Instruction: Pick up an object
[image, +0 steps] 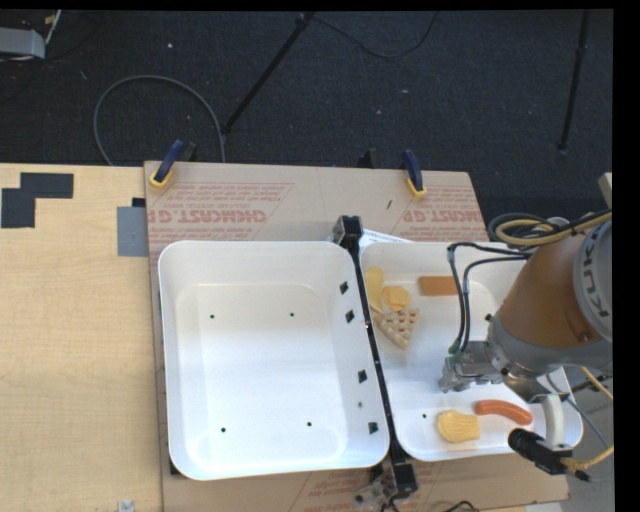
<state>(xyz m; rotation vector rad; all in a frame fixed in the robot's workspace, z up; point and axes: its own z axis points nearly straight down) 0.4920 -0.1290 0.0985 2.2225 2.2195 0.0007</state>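
Right bin (405, 262): five items — waffle (396, 326), two yellow pieces (386, 294), tan block (437, 286), red sausage (503, 409), yellow chunk (458, 427). Gripper (462, 374) sits low between them; grip state: cannot tell. Left bin (175, 300) alongside.

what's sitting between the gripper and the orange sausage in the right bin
Nothing: the camera view shows bare white bin floor between the gripper and the sausage.

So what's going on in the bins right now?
The grey KUKA arm is reaching into the right white bin from the right, its gripper low over the floor. Nothing is visibly held. Around it lie a yellow rounded piece, a red-orange sausage-shaped item, a flat brown rectangular block and a pale waffle-textured wedge. The left white bin sits alongside.
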